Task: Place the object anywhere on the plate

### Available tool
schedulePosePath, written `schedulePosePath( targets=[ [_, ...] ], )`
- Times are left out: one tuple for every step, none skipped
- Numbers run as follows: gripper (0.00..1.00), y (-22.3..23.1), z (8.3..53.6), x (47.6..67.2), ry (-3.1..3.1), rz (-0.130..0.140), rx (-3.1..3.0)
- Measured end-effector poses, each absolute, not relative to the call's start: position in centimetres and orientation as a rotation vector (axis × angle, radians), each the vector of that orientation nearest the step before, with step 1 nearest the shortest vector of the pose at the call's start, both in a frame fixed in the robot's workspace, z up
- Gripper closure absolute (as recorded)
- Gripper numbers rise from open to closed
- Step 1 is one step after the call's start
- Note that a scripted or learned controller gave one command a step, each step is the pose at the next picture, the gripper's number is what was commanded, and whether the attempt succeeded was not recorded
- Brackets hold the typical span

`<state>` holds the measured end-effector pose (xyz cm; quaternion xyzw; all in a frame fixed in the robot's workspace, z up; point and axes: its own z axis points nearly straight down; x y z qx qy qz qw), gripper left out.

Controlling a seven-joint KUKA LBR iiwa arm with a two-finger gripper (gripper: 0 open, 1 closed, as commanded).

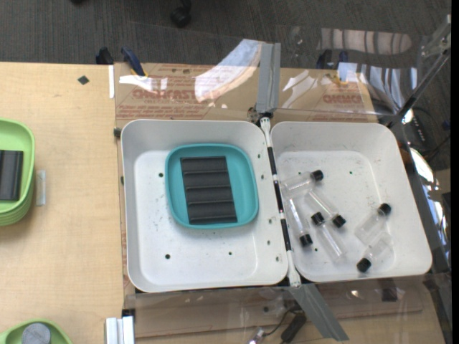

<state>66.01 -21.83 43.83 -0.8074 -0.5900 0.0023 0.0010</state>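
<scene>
A teal square plate (212, 159) with a dark ribbed insert lies in the left white bin (193, 264). Several clear plastic tubes with black caps lie scattered in the right bin (401, 264): one near the bin's left wall (305, 181), one in the middle (323, 208), one at the right (374, 221), one at the front (373, 256).
A green stacked tray (14, 213) with a dark block sits at the far left on the wooden bench. A grey-green round object (36, 333) is at the bottom left corner. Clear plastic sheeting (229, 67) lies behind the bins.
</scene>
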Motion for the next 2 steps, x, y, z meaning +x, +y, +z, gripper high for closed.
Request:
schedulePosePath(
  targets=[
    [0.0, -21.43, 43.79, 66.03, -1.668, 0.008, -2.659],
    [0.0, -21.19, 43.78, 66.02, -1.504, 0.009, -2.755]
  ],
)
